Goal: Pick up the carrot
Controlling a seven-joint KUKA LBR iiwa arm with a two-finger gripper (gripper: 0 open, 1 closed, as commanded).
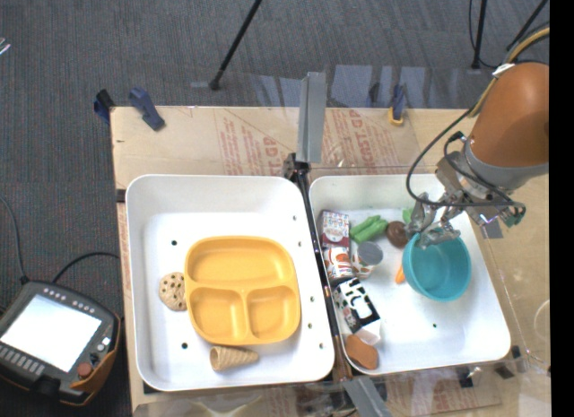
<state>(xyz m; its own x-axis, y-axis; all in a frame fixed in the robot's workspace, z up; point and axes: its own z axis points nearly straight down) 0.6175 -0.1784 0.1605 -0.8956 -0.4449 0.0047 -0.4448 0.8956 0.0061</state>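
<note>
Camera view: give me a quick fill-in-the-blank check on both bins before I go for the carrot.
1. The yellow divided plate lies in the ____ bin.
2. The carrot shows as an orange sliver beside the ____ bowl.
3. The cookie lies just ____ of the plate.
4. The claw hangs over the ____ bin.

Missing words: left; teal; left; right

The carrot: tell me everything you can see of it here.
The carrot shows as a small orange sliver in the right bin, lying against the left rim of the teal bowl, which seems to hide the rest. The gripper hangs over the bowl's upper rim, not on the carrot. Material too small to judge.
</note>
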